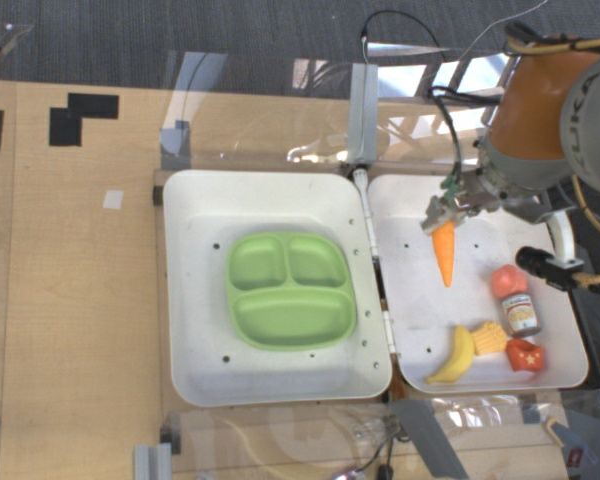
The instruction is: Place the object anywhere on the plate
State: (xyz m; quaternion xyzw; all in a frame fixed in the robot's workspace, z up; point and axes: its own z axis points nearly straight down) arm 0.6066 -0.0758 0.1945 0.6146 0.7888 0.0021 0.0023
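Orange carrot (445, 253), tapered, tip down, in the bin right of green plate (290, 290), tool (448, 211) closed on carrot's top end, plate three-compartment, well apart from carrot

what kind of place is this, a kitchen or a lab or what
Most likely a robotics lab bench, not a kitchen. A wooden bench bears two shallow white bins, a grey and orange arm trails loose cables, and the food is toys: a carrot, a banana, beside a green divided plate.
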